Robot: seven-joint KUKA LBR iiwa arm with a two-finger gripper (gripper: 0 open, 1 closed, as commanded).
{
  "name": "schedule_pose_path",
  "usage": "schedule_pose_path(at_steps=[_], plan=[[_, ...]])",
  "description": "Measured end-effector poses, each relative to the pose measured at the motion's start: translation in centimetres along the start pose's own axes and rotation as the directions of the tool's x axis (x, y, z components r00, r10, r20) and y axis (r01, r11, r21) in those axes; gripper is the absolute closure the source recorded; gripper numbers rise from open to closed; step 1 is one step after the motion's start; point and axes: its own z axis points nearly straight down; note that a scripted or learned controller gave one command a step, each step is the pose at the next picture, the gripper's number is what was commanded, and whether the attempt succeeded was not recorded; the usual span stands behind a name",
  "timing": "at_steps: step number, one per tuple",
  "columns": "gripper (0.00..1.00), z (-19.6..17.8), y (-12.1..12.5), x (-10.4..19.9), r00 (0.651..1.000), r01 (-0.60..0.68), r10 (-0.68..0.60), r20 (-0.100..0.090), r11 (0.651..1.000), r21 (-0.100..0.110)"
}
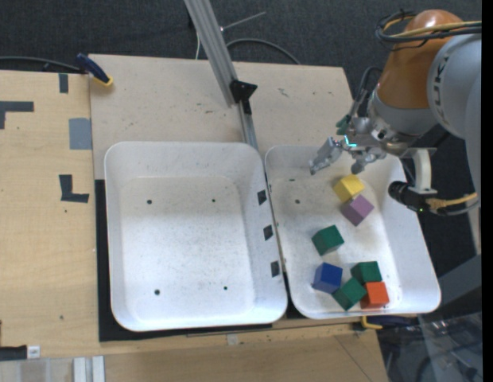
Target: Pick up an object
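**Near end, right bin (428, 270).** Holds a tight cluster: orange block (377, 294), two dark green blocks (350, 293) (367, 273) and blue block (328, 277), touching or almost touching. Poor candidates for a first grasp, judging by the little room between neighbours.

**Middle of the bin.** Contains a single green block (328, 239), clear of the others on all sides.

**Further back.** Contains purple block (358, 210) and yellow block (348, 186), corner to corner, just in front of the gripper (343, 162).

**Gripper.** Hangs over the far end of the right bin, just beyond the yellow block. Fingers (324, 160) spread apart, gripping nothing. No block between them.

**Step in hand.** Approach, judged from the above: positioned above the bin, no object taken, descent not yet made.

**Next move.**
1. Select the yellow block as the closest target, or the lone green block as the most accessible.
2. Centre the spread fingers over the chosen block, one finger on each free face.
3. For the yellow block, turn the wrist to keep a finger off the purple neighbour.
4. Lower to the bin floor, close, lift.

**Far side.** Left bin (111, 159) alongside on the table (167, 94); no part in this step.
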Motion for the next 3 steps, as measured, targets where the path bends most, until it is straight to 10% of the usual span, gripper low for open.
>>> schedule_pose_path(at_steps=[1, 3], plan=[[0.00, -0.3, 0.1, 0.0, 1.000, 0.001, -0.001, 0.001, 1.000, -0.005], [0.00, 11.5, -0.3, 0.7, 1.000, 0.000, 0.000, 0.002, 1.000, 0.000]])
